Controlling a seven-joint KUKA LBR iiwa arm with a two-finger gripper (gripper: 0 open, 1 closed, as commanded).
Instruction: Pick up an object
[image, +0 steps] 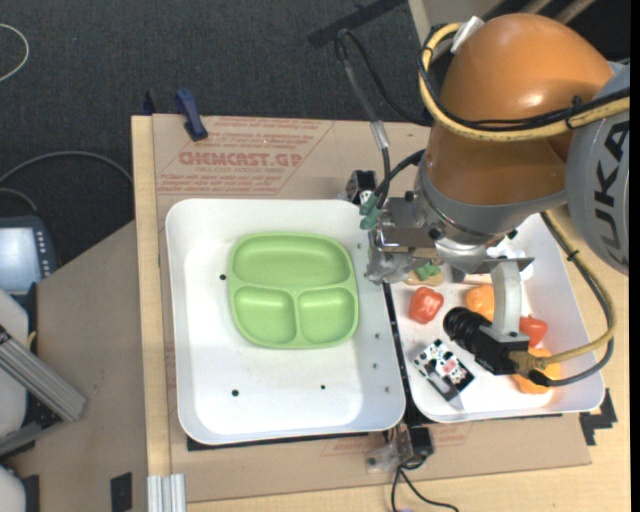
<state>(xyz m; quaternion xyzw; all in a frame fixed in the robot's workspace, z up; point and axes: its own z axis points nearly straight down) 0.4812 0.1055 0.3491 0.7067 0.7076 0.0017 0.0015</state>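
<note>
The pick was not yet shown complete: the gripper (400, 262) hung at the right bin's (575, 300) 10 o'clock corner, its state impossible to tell, while the red object (427, 304) lay loose at its 5 o'clock.

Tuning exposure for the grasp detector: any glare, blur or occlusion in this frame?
Camera view: even, soft light with no hard glare on the left bin; green plate sharp and faintly shadowed; arm looms large and slightly soft, covering the right bin's upper part; red object crisp.
</note>
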